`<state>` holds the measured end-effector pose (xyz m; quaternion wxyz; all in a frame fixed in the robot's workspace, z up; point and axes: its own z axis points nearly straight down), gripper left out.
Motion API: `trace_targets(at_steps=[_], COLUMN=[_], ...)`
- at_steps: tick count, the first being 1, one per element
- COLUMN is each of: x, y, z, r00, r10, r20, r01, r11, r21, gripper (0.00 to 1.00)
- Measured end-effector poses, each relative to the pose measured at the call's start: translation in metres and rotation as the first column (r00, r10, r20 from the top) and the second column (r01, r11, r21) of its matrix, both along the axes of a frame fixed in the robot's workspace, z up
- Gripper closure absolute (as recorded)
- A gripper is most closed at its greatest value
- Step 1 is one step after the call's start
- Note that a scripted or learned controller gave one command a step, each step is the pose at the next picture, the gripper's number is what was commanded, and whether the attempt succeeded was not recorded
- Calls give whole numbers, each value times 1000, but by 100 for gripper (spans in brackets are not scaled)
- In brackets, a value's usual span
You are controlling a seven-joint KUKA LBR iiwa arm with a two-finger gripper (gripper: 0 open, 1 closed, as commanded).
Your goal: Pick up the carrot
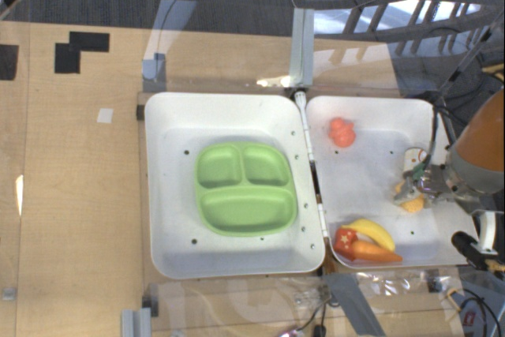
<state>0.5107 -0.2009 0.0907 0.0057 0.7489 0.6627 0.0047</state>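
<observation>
- Three items crowd the right bin (371, 174) front-left corner: carrot (375, 252) touches banana (372, 232) and a red piece (345, 239); wrong-item grab likely.
- Gripper (413, 187) sits near a small yellow piece (412, 205), well apart from carrot; jaw state: cannot tell.
- Bin wall may block the approach.

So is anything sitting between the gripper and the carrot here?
Nothing blocks the path: bare bin floor lies between the gripper and the carrot. But a banana and a red piece touch the carrot.
</observation>
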Motion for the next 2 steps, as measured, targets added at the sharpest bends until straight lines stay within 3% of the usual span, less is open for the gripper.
trace_targets(at_steps=[1,2], x=[2,54], y=[45,87], z=[88,119], r00=[996,779], r10=[89,627], r20=[-8,-10], r01=[-89,-627], r11=[996,779], r21=[1,-2], gripper=[100,100])
